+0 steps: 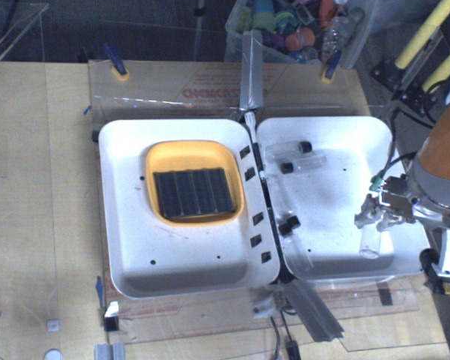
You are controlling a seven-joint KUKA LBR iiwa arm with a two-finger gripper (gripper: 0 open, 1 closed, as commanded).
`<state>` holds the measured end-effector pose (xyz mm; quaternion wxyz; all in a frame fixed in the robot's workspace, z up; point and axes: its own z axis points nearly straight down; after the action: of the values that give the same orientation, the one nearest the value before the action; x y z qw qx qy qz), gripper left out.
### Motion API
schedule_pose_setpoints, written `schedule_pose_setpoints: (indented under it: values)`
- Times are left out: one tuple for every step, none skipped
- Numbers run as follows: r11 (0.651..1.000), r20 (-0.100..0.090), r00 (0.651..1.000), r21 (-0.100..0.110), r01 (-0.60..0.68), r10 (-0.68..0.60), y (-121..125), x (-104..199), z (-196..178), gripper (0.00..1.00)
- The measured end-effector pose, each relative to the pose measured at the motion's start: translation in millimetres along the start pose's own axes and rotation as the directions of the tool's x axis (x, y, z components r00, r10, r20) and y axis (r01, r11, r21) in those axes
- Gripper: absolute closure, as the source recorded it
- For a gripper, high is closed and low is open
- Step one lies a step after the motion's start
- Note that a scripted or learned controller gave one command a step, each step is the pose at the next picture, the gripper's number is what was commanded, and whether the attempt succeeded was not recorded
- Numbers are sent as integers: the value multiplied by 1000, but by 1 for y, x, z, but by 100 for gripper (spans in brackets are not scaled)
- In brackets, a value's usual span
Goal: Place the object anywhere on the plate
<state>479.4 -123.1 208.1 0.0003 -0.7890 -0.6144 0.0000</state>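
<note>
Although the gripper (375,217) hovers at the right bin's (337,137) right edge, I cannot tell its state; the yellow plate (193,154) waits in the left bin (124,201).

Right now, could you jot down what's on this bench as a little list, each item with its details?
left bin: white, shallow, holds the plate
plate: yellow, squarish with rounded corners
dark slab: ribbed, lying flat on the plate
right bin: white, a few small dark bits near its left side
arm: reaches in from the right, orange band
hand: over the right bin's right part; fingers too blurred to judge
</note>
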Motion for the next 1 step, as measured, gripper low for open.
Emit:
schedule_pose_setpoints:
  values:
    - [1000, 0, 1000, 0, 0, 0, 0, 0, 0, 0]
